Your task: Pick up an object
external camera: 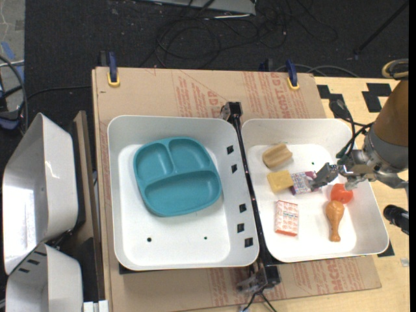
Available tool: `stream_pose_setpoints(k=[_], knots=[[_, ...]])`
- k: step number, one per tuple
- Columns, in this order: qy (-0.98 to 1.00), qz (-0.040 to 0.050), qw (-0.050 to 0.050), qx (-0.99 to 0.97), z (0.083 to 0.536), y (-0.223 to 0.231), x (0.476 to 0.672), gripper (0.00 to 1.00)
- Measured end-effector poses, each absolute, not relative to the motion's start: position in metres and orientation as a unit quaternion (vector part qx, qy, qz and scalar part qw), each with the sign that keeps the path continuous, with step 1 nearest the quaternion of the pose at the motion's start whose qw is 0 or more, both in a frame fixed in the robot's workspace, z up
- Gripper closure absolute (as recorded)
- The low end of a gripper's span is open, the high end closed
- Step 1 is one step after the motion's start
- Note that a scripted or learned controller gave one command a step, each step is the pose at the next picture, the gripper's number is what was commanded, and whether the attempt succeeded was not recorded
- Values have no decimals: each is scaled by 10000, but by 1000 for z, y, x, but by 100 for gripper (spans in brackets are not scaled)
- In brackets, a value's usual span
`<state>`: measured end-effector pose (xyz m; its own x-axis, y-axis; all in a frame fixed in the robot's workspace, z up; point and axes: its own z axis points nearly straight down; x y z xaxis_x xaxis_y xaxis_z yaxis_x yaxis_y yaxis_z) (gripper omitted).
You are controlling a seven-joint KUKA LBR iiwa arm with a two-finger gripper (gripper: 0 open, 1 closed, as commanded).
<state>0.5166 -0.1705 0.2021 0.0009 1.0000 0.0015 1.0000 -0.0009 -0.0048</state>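
The right bin [364, 242] (glossy white, shallow, round-cornered) holds a tan bread-like block [277, 155], a yellow spongy cube [280, 181], a red-and-white printed packet [286, 218], a smooth orange drumstick [335, 219], a red tomato-like piece [342, 194] and a small purple packet [301, 182]. The gripper [323, 176], at the frame's centre right, touches the purple packet; whether its fingers are apart or together cannot be told. The left bin [123, 194] carries a teal three-compartment plate [177, 175].

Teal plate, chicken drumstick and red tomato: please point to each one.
teal plate [177, 176], camera view, its large lower compartment.
chicken drumstick [335, 218], camera view, its thick upper part.
red tomato [342, 194], camera view, its middle.
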Motion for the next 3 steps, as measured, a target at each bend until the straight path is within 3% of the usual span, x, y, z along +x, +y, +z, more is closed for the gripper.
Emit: stream_pose_setpoints(k=[2,3], knots=[[-7060,-19,2,-7082,93,-172,517,0],[-7065,-38,-29,-7077,107,-172,520,100]])
